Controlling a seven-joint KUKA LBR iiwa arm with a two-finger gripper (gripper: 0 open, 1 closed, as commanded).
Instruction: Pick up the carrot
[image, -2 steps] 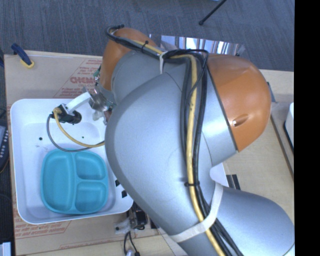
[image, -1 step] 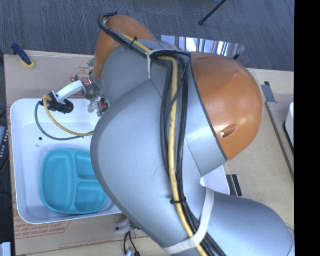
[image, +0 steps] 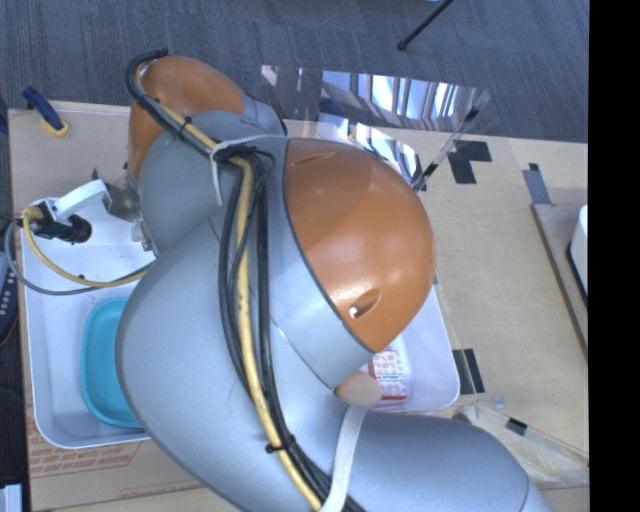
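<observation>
Carrot placement cannot be told, because the arm (image: 300, 300) leans across both bins and hides most of their floors. The gripper (image: 118, 203) sits low at ten o'clock over the left bin (image: 40, 400), probably seeking a grasp; open or closed cannot be told. Beyond lie one blue dish (image: 100, 375) at eight o'clock and one red-and-white packet (image: 392, 375) at five o'clock in the right bin (image: 443, 358).
</observation>
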